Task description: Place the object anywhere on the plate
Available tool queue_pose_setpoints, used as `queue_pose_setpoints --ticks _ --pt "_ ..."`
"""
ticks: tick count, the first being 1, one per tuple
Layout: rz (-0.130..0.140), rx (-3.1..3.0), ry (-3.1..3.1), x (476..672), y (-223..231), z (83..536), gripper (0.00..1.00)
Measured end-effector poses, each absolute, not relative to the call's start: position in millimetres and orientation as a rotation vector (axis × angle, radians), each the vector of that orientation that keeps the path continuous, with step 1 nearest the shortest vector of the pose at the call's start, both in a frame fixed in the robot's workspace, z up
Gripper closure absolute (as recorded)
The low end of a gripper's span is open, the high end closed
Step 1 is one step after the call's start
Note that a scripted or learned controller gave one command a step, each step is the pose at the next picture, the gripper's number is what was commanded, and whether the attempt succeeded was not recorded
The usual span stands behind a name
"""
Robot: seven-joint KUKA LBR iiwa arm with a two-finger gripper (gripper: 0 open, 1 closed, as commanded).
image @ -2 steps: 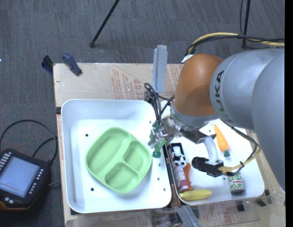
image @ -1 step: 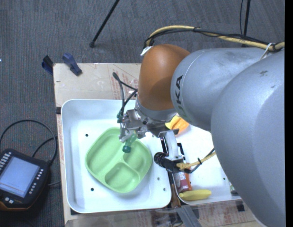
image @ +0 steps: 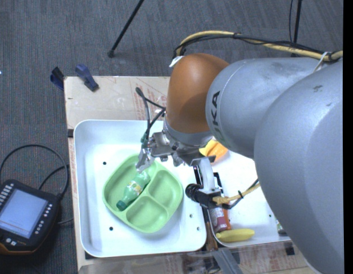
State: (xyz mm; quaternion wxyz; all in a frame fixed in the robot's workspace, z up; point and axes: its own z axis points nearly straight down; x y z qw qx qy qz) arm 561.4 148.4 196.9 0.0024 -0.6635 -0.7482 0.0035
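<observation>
Camera view — hand [image: 145,156] half-hidden by wrist; bottle [image: 132,189] lies on plate [image: 165,210]

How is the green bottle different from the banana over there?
The green bottle lies on the green divided plate in the left bin, under the pincer; the banana lies in the right bin. The bottle is green and slanted; the banana is yellow and nearly level. Both lie flat.

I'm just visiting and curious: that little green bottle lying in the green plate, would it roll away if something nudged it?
Probably a little. The green bottle lies on its side and looks round, so a sideways nudge would likely roll it. The green plate's raised dividers and rim should stop it soon. It looks small and plastic, so probably light and stiff, perhaps slippery for the claw just above it.
</observation>
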Motion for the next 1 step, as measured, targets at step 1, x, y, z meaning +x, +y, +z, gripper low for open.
queue_pose_setpoints --ticks 1 --pt "0.008 -1.821 -2.558 562.5 155.3 294.0 0.0"
